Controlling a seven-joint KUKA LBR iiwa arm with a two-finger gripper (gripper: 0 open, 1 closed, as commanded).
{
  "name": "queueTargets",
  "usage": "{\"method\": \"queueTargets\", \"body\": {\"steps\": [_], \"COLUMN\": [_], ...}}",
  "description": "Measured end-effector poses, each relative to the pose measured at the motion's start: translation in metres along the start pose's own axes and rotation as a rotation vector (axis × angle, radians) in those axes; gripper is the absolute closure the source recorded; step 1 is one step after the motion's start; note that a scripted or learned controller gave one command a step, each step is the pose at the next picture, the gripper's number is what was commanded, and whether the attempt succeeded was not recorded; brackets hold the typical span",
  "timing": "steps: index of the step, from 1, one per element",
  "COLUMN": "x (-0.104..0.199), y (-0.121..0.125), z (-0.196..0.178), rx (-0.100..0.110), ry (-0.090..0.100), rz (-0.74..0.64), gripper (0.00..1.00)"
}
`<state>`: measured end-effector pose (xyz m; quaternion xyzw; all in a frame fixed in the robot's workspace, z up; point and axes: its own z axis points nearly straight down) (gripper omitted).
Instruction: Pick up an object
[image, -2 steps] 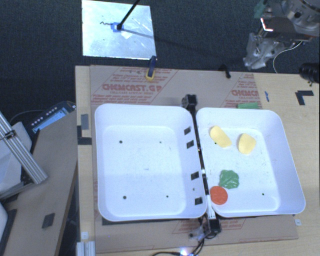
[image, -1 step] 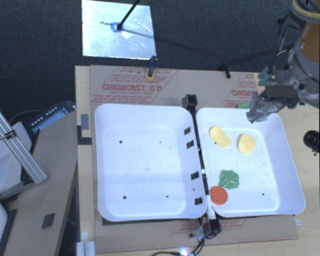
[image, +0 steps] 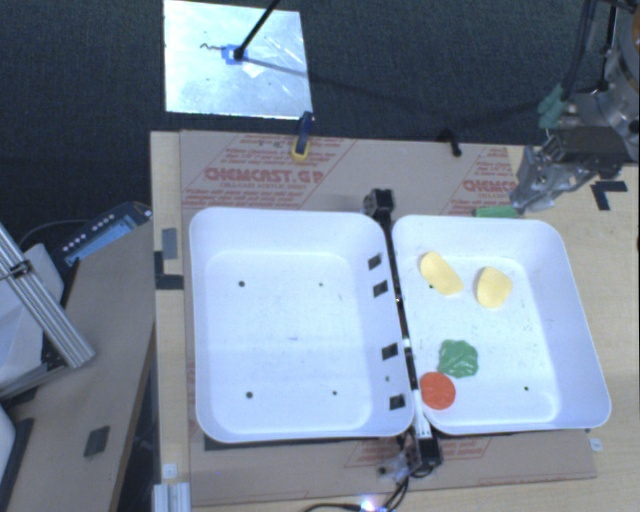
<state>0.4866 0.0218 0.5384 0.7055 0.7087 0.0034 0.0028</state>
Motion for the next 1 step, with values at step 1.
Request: {"method": "queueTargets", "body": {"steps": [1], "x": [-0.0534], "y": [0.0685], "z": [0.0046], "rx": [0.005], "ry": [-0.003], "rz": [0.008], "gripper": [1.00]}}
